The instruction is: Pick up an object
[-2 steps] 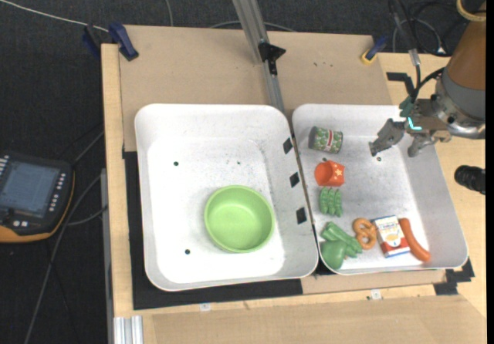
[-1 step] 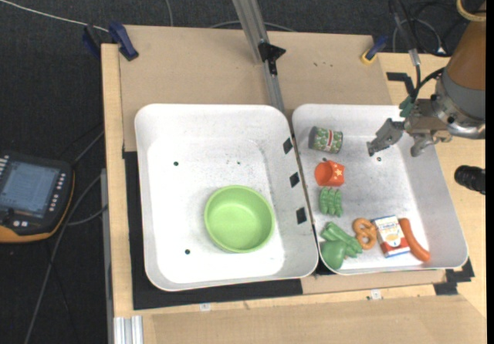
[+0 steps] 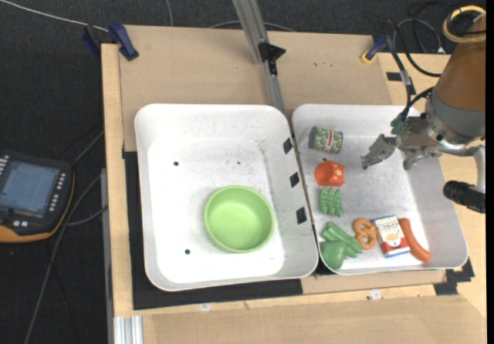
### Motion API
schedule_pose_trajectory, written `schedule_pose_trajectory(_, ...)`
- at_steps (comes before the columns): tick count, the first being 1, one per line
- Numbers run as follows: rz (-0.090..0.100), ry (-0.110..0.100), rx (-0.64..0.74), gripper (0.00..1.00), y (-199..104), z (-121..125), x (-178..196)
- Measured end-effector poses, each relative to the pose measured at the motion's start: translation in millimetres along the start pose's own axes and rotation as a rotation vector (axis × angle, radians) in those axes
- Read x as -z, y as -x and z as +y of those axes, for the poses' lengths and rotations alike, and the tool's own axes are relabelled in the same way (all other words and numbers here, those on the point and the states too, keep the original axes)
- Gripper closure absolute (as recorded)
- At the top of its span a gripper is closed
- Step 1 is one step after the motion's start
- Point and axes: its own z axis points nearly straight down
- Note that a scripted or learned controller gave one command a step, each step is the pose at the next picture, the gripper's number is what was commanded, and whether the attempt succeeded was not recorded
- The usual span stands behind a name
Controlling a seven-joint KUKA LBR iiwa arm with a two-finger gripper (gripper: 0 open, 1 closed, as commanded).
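My gripper (image 3: 384, 153) hangs over the right bin (image 3: 432, 196), near its upper middle, with its fingers spread open and nothing between them. To its left a green and white can (image 3: 326, 139) lies on its side. Below the can sit a red tomato-like toy (image 3: 330, 173) and a small green ridged toy (image 3: 330, 200). Along the bin's front lie a green leafy toy (image 3: 337, 244), a pretzel (image 3: 364, 231), a small printed carton (image 3: 391, 235) and an orange carrot (image 3: 417, 243).
The left bin (image 3: 170, 180) holds a green bowl (image 3: 238, 217). A metal post (image 3: 248, 7) slants up from between the bins. A teach pendant (image 3: 31, 194) lies off the bench at left. Blue clamps (image 3: 122, 40) grip the bench's back corners.
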Motion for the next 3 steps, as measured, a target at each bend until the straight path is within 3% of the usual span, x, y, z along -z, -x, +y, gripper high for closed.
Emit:
schedule_pose_trajectory(2,0.0,0.001,0.001,0.0,5,7,-87)
schedule_pose_trajectory(3,0.0,0.005,0.001,1.0,4,8,-74)
